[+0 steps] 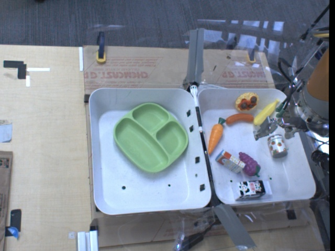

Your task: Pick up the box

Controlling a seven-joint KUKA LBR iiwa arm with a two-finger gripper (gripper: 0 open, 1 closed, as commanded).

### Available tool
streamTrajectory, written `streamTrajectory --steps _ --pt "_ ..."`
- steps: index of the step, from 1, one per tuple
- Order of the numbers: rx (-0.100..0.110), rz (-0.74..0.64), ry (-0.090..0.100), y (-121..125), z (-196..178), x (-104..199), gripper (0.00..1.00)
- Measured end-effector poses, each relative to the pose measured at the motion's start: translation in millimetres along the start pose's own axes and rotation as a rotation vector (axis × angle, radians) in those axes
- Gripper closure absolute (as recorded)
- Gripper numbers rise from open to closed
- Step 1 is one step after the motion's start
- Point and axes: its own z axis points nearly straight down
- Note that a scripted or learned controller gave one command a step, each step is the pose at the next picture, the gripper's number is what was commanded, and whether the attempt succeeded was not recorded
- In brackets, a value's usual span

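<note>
One fixed camera looks down at a slant from above the bench [42,114] — taking in both white bins [99,156] whole, apparently from the near side.

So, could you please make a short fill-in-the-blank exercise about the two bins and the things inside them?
1. The green divided plate lies in the ____ bin.
2. The toy carrot has the colour ____.
3. The purple grapes touch a small ____ lying on their left.
4. The claw hangs over the ____ bin, near a small can.

Missing words: left; orange; box; right
</note>
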Motion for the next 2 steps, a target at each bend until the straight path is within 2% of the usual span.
streamTrajectory --steps 1,2 --pt "-0.03 0.053 -0.003 -26 111 21 0.0" --pt "-0.013 0.244 -0.001 -27 133 40 0.0"
